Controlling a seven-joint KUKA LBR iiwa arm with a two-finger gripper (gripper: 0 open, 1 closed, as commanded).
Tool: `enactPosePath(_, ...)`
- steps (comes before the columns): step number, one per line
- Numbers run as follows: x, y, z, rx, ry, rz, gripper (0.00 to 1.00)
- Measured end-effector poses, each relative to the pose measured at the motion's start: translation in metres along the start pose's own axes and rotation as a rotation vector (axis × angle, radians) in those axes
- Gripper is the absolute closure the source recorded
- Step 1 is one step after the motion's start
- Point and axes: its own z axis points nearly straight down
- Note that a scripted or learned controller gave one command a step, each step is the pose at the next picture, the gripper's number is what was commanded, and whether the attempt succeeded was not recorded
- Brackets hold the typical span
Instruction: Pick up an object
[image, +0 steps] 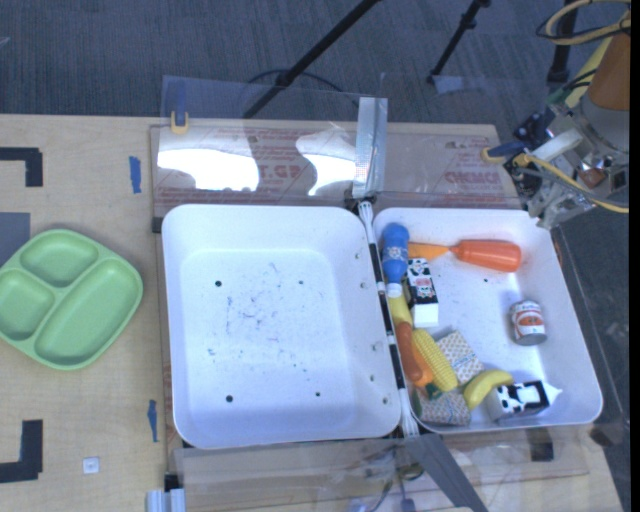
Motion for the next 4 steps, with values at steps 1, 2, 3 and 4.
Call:
enactPosePath(1, -0.040, 0.010, 0.042, 0.004, -0.004, 0.164, 1.00)
enactPosePath(2, -0.004, -0.011, 0.094, 0.005, -0.003, 0.163, 1.00)
enactPosePath(3, 0.026, -0.077, 0.084, 0.003, -0.001, 0.165, 1.00)
enactPosePath(4, 0.025, -0.065, 0.098, 0.004, -0.001, 0.167, 1.00)
